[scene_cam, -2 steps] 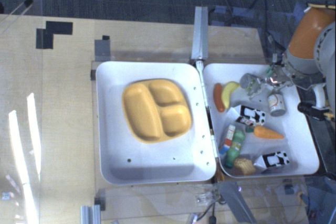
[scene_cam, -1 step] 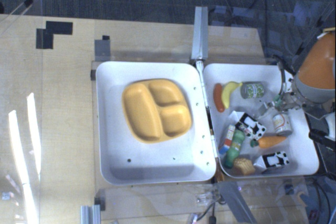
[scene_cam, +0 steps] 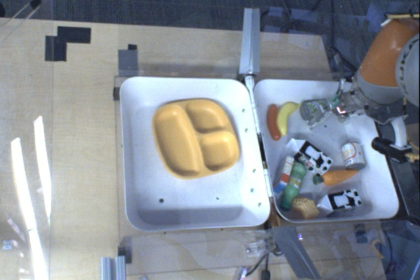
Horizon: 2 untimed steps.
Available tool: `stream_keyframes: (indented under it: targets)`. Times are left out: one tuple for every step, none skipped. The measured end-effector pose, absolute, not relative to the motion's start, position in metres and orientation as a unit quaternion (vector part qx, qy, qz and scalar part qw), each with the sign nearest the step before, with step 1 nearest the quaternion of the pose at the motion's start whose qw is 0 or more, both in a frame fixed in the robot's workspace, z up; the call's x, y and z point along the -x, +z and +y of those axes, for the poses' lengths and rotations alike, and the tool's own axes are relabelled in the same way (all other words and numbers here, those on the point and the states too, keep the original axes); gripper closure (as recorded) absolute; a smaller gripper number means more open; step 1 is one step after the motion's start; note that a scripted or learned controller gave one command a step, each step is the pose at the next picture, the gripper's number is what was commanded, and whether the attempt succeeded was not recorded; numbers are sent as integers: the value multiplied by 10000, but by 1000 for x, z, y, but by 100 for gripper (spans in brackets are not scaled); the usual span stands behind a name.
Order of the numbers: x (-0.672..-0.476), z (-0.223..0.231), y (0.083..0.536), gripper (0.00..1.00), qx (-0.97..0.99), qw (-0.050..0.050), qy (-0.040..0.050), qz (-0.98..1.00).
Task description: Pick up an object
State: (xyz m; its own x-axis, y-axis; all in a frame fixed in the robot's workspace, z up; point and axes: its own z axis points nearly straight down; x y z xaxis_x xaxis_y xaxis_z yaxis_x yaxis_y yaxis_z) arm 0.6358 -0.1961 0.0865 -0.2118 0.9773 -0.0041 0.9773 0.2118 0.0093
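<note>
The left bin (scene_cam: 131,160) sat on the pale wooden bench (scene_cam: 59,141), and a yellow three-compartment tray (scene_cam: 195,137) lay in it, nearer the bin's far edge than its near edge and tilted slightly. A grey metal bar (scene_cam: 249,42) ran back from the join between the two bins.

The right bin (scene_cam: 387,203) held all the small items. Along its left edge, toward the far corner, a red-orange oblong piece (scene_cam: 273,122) lay touching a yellow banana-like piece (scene_cam: 287,116). Lower along that edge a green bottle (scene_cam: 294,185) lay slanted beside a small white tube with a red and blue label (scene_cam: 287,170). A brown round lump (scene_cam: 304,207) sat at the near edge. Just right of the bottle, a black-and-white patterned toy (scene_cam: 314,159) lay mid-bin, an orange carrot (scene_cam: 339,176) stretched beside it, and a second black-and-white patterned piece (scene_cam: 343,200) lay near the near edge. A small can with a red and white label (scene_cam: 352,155) stood toward the right edge.

The gripper (scene_cam: 321,109) reached in from the right over the bin's far edge, at the end of the arm (scene_cam: 394,69) with its orange band. A clear, glassy object (scene_cam: 314,110) lay at its tip, just right of the banana-like piece, but whether the fingers were spread or closed could not be told, nor whether they touched it.
</note>
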Motion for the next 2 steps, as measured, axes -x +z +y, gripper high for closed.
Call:
stream_keyframes:
  targets:
    - [-662,-186,84,0,-6317,-109,-109,7751]
    - [-660,-186,90,100,-6300,-176,-151,7762]
